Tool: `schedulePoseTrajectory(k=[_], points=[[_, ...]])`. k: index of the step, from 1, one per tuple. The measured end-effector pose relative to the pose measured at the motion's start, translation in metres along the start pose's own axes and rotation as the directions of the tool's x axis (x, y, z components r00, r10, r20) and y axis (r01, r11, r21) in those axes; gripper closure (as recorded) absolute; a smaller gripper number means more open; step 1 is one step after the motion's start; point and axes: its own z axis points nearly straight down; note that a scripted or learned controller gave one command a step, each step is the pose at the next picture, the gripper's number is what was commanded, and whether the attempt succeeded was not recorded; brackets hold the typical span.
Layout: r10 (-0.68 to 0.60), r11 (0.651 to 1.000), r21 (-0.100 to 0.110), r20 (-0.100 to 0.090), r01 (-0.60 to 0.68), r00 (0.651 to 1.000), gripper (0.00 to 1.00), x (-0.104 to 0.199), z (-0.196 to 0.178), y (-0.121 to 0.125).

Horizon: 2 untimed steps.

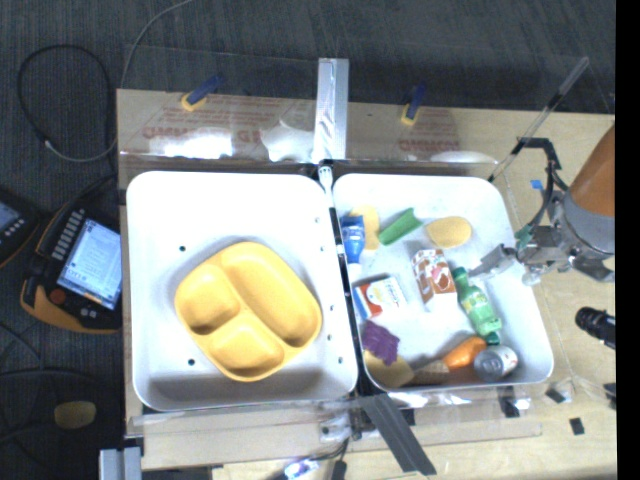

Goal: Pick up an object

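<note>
The right bin (520, 298) holds several small items: a green bottle (478, 304), a red and white packet (432, 274), a red and white carton (380, 295), a yellow oval piece (448, 231), a green piece (398, 226), a blue tube (352, 238), a purple piece (380, 340), an orange carrot (462, 353) and a silver can (495, 361). My gripper (512, 254) hangs over the bin's right rim, just right of the green bottle. Nothing can be seen held in it.
The left bin (150, 268) contains a yellow divided plate (248, 308). A metal divider (340, 268) separates the two bins. Clips and a thin rod stand along the back and right of the bench. A handheld controller (85, 263) lies off the bench at the left.
</note>
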Motion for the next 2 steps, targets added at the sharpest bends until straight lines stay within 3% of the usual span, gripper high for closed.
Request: schedulePoseTrajectory(k=[1, 2], points=[[-0.183, 0.983, -0.027, 0.013, 0.184, 0.983, 0.0, 0.005, 0.061, 0.033], [-0.235, 0.97, -0.054, 0.045, 0.237, 0.971, 0.0, 0.018, 0.071, 0.028]])
